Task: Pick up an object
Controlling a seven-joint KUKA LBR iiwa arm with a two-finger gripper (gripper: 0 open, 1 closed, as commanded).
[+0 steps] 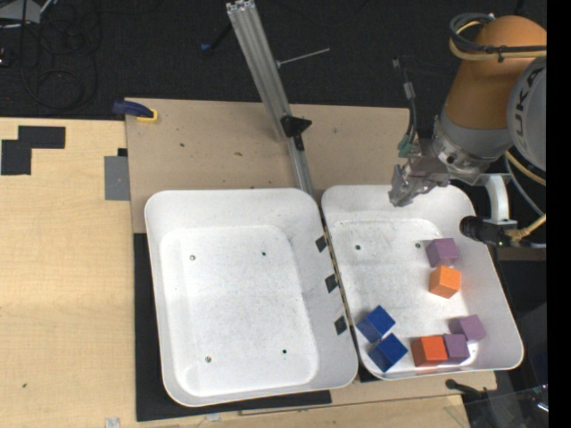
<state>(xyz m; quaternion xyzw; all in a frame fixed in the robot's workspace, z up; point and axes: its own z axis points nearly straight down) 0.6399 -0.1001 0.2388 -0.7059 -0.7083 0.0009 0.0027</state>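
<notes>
My gripper (403, 193) hangs over the far edge of the right bin (384, 239), with nothing visible between its fingers. In that bin lie several blocks. A purple block (442, 252) and an orange block (445, 281) sit near the right wall, below and right of the gripper. Two blue blocks (376, 322) (388, 352) rest at the near left. An orange-red block (430, 350) and two purple blocks (468, 328) (456, 347) crowd the near right corner. All blocks lie well apart from the gripper.
The left bin (234, 297) sits beside the right one, joined by black clips (331, 283). A slanted metal rail (268, 87) rises behind the bins. The grey arm with its orange band (486, 69) fills the upper right.
</notes>
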